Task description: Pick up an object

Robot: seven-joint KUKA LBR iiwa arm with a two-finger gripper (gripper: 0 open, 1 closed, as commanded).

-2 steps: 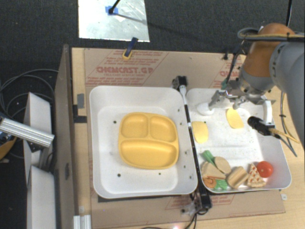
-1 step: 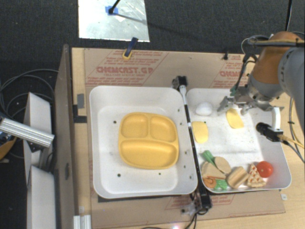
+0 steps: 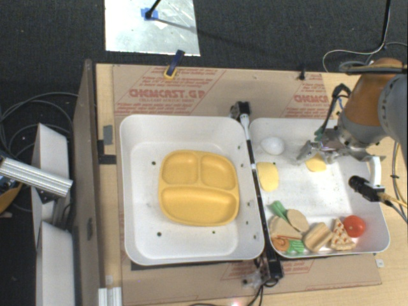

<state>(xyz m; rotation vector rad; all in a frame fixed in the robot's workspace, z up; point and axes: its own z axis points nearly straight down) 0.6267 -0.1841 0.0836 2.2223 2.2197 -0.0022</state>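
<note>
Bench (image 3: 210,85) of brown board carries two white bins side by side. Left bin (image 3: 137,171) holds a yellow three-compartment tray (image 3: 197,187), lying flat near its centre. Right bin (image 3: 373,231) holds the food toys. Arm (image 3: 376,104) reaches in from the right, grey with an orange band, wrist low over the right bin's upper part. Gripper (image 3: 315,152) points left and down, just above a small yellow piece (image 3: 316,165) that sits right under the fingertips; touching or just apart, cannot tell. Whether the fingers are apart or together, cannot tell, nothing is clearly seen between them. White egg (image 3: 273,146) lies near the bin's upper left corner, left of the gripper. Pale yellow slice (image 3: 268,176) lies below the egg, next to the left wall. Pile at the bin's lower edge: green piece (image 3: 278,210), tan bread-like pieces (image 3: 317,236), a pizza wedge (image 3: 341,234) and a red tomato (image 3: 354,225), all close or touching. Shiny sheet (image 3: 153,18) lies on the dark floor beyond the bench
</note>
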